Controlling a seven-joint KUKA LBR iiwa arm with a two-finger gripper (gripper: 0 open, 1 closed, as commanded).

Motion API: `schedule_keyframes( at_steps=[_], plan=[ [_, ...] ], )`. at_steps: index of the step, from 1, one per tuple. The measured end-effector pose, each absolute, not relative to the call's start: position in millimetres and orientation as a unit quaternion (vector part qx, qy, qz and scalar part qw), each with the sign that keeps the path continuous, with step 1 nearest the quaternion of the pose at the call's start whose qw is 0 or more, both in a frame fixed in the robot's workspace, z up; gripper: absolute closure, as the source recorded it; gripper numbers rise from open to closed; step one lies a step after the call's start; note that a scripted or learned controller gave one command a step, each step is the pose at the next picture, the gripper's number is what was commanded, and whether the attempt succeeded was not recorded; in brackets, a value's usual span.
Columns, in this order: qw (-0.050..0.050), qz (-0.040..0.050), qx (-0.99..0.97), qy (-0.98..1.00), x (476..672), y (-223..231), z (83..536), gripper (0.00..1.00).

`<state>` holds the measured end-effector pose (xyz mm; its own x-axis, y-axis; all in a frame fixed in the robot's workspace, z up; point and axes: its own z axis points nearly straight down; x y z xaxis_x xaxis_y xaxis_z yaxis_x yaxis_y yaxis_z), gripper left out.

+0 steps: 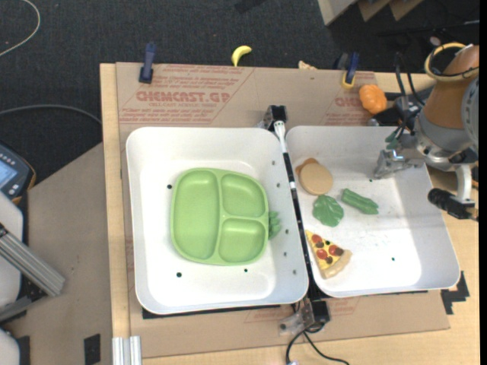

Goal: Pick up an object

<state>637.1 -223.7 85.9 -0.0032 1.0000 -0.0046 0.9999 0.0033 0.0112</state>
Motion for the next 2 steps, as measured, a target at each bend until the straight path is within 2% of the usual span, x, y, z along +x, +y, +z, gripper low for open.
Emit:
schedule_keyframes(
  at_steps=[2],
  plan=[
    [0.006,0.0006,0.706,0.708,634.9,-224,107,1.00]
  ],
)
